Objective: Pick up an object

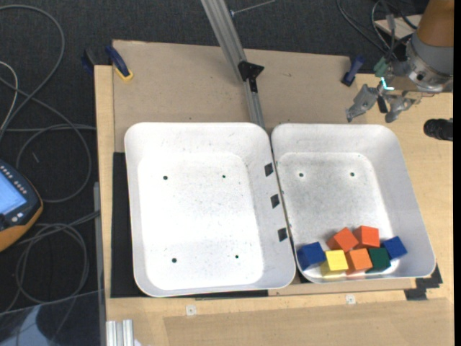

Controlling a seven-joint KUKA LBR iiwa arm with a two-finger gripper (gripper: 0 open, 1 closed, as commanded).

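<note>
Currently: end effector (379, 105) at two o'clock, fingers spread, empty — blocks (351, 251) huddled at five o'clock, touching; risk: fingers jam between neighbours.

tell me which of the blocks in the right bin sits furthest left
The blue block at the left end of the cluster. A second blue block sits at the opposite, right end, with the yellow block, green block and orange ones between.
</note>
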